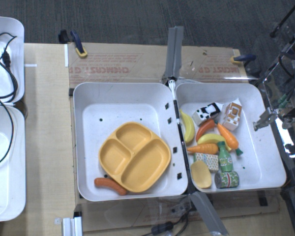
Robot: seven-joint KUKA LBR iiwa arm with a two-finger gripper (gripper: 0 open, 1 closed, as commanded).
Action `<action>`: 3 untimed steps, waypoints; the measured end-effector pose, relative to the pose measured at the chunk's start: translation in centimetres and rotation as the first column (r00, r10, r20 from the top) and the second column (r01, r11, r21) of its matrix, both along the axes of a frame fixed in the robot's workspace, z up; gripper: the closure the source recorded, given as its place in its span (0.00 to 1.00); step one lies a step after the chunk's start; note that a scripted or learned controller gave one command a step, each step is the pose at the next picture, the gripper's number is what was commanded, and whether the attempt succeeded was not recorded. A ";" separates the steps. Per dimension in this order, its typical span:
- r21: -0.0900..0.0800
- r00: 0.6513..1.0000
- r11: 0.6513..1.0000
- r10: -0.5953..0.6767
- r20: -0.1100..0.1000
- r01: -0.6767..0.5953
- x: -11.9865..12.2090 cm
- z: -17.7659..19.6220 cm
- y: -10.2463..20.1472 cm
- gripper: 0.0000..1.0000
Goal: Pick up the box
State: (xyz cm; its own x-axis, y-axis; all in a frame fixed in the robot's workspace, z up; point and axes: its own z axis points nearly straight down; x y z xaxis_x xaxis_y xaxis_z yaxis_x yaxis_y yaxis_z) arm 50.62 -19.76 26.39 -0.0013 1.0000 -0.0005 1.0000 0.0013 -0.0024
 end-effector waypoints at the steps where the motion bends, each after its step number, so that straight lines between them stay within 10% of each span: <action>1: 0.001 0.999 0.999 0.051 -0.001 -0.051 -0.6 -6.7 7.4 0.00; 2: -0.001 0.978 0.978 0.207 0.001 -0.207 5.4 4.2 0.2 0.00; 3: 0.000 0.971 0.971 0.240 0.000 -0.240 -0.1 3.3 13.3 0.00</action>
State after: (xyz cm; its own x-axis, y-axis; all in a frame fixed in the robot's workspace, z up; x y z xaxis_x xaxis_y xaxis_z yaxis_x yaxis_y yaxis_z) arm 50.51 -6.49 29.65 -0.2409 0.9706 -0.0003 0.9706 0.2409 -0.0023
